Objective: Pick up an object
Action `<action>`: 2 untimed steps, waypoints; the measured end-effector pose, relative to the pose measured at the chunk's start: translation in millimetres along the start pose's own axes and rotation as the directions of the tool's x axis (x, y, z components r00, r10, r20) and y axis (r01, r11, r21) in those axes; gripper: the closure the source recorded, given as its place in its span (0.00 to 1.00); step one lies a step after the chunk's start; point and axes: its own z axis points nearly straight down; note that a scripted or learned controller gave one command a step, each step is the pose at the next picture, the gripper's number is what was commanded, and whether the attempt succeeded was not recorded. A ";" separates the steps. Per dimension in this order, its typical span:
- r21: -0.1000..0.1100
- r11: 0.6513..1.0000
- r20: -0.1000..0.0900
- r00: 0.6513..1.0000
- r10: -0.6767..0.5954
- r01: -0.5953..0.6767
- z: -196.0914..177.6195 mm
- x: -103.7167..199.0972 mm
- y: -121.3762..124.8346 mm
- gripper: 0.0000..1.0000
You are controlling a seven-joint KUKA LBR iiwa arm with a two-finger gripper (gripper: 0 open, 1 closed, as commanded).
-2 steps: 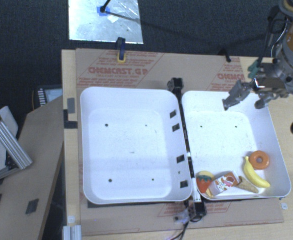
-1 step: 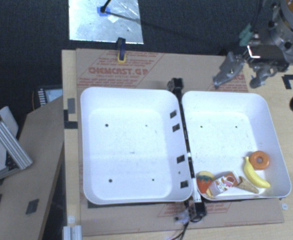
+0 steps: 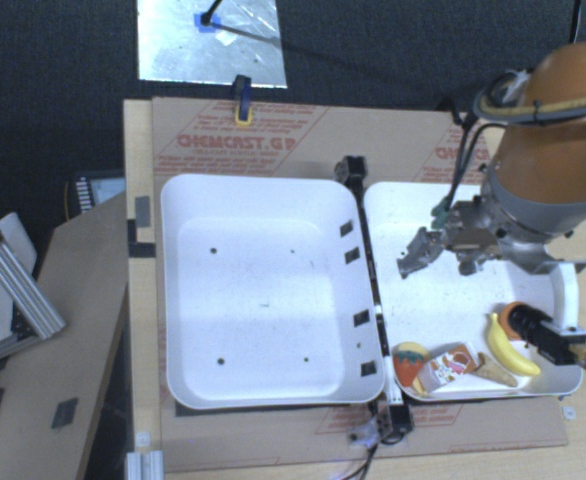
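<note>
Hand [image 3: 416, 252] above middle of right bin [image 3: 403, 208], open or closed cannot tell, nothing seen in it, banana [image 3: 501, 348], packet [image 3: 445, 366], orange fruit [image 3: 409, 364] along bin's near edge, counter's near-right corner

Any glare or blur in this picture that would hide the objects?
Camera view: light is even; the foil sheet glares, well away from the right bin; the arm near the lens is blurred; the gripper is soft; banana and packet read clearly.
</note>
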 end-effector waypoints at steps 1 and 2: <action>-0.018 1.000 -0.003 1.000 -0.008 0.008 -33.4 19.7 1.5 0.00; -0.020 1.000 -0.005 1.000 -0.014 0.014 -82.6 95.8 0.3 0.00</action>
